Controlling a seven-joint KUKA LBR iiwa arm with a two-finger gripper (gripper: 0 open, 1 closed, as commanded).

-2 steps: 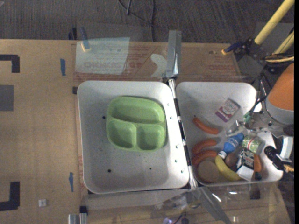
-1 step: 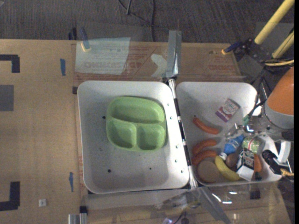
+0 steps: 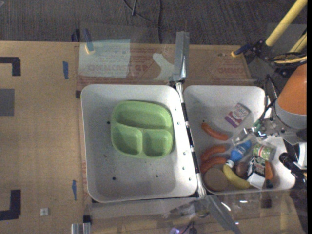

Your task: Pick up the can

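The can [image 3: 263, 153] is small, with a green and white label and a pale metal rim, and it lies tilted near the right wall of the right bin [image 3: 214, 94]. Just left of it is a bottle [image 3: 240, 152] with a blue cap and clear body. Below the can sit a dark carton [image 3: 256, 168] and a carrot [image 3: 268, 172]. A banana [image 3: 235, 177] curves along the front, beside a brown round thing [image 3: 216, 179] and two sausages [image 3: 212, 158]; a third sausage [image 3: 214, 131] lies farther back, near a purple and white packet [image 3: 237, 114]. The gripper [image 3: 261, 128] hangs just above and behind the can; I cannot tell how its claw stands. The left bin [image 3: 92, 145] holds a green divided plate [image 3: 142, 128].
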